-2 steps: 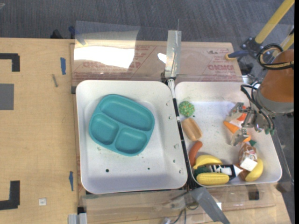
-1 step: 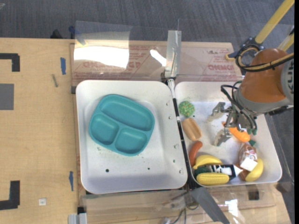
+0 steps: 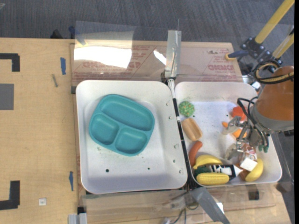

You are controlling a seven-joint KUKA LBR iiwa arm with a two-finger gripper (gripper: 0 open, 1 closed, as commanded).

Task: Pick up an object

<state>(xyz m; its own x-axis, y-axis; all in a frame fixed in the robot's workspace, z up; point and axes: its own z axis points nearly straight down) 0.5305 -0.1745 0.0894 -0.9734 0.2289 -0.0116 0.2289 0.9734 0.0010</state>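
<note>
Reaching in from the right, the tool (image 3: 244, 141) hangs low inside the right bin (image 3: 210, 94), its orange-banded wrist above it; whether it is gripping anything cannot be told. Just beneath it lies a cluster of toy foods: a banana (image 3: 207, 161), corn cob (image 3: 212, 178) and red sausage (image 3: 195, 151). A green ball (image 3: 186, 108) and bread roll (image 3: 191, 128) sit nearer the divider. A teal divided plate (image 3: 122, 124) rests in the left bin (image 3: 88, 171).
</note>
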